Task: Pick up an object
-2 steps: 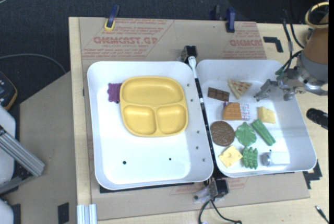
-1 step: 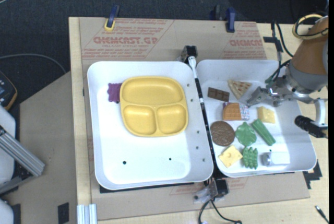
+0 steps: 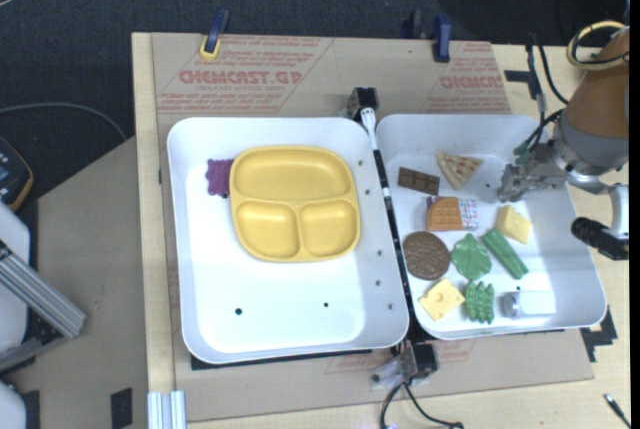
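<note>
The right bin (image 3: 560,142) holds several toy foods: a brown chocolate bar (image 3: 418,181), a tan pizza slice (image 3: 458,167), an orange waffle square (image 3: 444,214), a brown round cookie (image 3: 427,255), a green leafy piece (image 3: 470,257), a green pickle (image 3: 505,253), a pale yellow wedge (image 3: 515,224), a yellow cheese block (image 3: 441,299) and a green ridged piece (image 3: 480,302). My gripper (image 3: 513,181) hangs low over this bin's upper right part. It sits right of the pizza slice and just above the pale yellow wedge. Nothing shows between its tips.
The left bin (image 3: 200,307) holds a yellow divided plate (image 3: 295,202) with a purple piece (image 3: 218,177) at its left edge. A small white and grey item (image 3: 526,302) lies near the right bin's front rim. Clamps (image 3: 211,42) grip the board's far edge.
</note>
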`<state>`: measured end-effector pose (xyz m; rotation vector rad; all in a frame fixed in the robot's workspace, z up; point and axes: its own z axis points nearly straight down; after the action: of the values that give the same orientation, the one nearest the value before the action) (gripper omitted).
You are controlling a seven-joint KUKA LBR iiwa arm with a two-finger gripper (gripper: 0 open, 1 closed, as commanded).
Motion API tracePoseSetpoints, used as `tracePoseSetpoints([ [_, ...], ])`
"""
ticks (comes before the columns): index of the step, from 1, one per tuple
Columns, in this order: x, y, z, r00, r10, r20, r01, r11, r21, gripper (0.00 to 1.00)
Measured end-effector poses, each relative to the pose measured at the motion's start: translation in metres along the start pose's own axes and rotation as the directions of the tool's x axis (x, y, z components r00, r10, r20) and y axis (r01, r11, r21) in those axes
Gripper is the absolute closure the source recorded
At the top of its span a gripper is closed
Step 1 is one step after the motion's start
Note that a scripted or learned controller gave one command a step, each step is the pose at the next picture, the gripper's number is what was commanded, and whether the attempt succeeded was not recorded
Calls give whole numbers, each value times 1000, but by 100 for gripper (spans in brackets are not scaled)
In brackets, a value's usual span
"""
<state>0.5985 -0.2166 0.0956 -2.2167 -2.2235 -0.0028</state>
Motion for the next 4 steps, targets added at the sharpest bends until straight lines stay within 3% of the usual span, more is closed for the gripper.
tracePoseSetpoints([
  [3,10,12,-132,1000,2,6,-2,1000,-7,100],
  [4,64,10,-125,1000,-3,0,3,1000,2,100],
])
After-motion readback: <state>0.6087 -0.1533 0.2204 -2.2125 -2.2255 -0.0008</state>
